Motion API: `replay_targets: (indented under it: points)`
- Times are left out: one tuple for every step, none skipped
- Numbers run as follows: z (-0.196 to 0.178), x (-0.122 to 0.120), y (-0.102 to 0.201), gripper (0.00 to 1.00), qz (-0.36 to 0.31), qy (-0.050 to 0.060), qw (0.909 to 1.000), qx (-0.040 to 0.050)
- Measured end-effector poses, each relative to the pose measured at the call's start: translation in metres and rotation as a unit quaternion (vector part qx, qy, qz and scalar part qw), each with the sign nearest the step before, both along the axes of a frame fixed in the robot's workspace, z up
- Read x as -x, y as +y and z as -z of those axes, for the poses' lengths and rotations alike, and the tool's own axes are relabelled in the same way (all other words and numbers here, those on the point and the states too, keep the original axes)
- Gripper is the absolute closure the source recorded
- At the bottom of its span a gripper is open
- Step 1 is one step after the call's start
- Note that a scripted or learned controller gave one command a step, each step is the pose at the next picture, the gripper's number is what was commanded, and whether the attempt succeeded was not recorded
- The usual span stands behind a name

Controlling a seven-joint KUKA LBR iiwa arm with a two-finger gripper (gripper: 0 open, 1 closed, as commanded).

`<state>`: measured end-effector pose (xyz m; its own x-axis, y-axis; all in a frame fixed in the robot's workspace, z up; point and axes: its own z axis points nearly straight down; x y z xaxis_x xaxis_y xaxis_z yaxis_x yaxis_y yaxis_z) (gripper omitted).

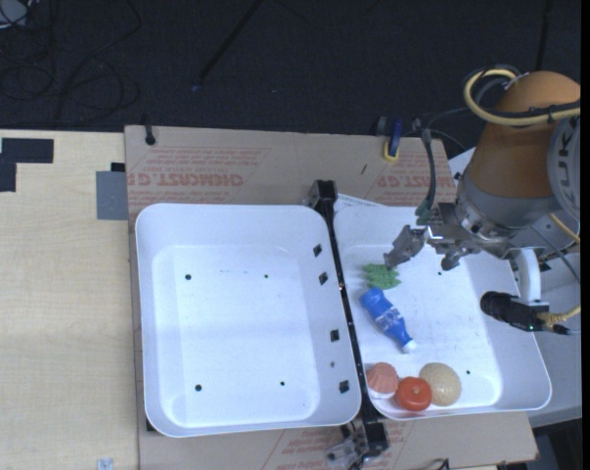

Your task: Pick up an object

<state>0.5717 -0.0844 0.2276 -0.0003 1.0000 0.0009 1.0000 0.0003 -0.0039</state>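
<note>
Claw (400,253) over right bin (515,380), perhaps touching green piece (383,276).

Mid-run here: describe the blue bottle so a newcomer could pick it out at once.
Look in the right bin, near the divider it shares with the left one. The blue bottle lies on its side, below the green item. It is the only blue, elongated thing there.

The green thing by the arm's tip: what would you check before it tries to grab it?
1. Target in sight: green object lies in the right bin, ok.
2. Gripper near target: just above and right of it, ok.
3. Neighbours apart: blue bottle lies close below it, not ok.
4. Gripper holds nothing yet: cannot tell.
5. Round items away in the near corner: ok.
</note>
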Motion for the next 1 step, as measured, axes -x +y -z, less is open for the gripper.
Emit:
replay_targets:
  points:
    - [-0.0333,0.018,-0.0965,0.0,0.005,-0.002,1.0,0.0028]
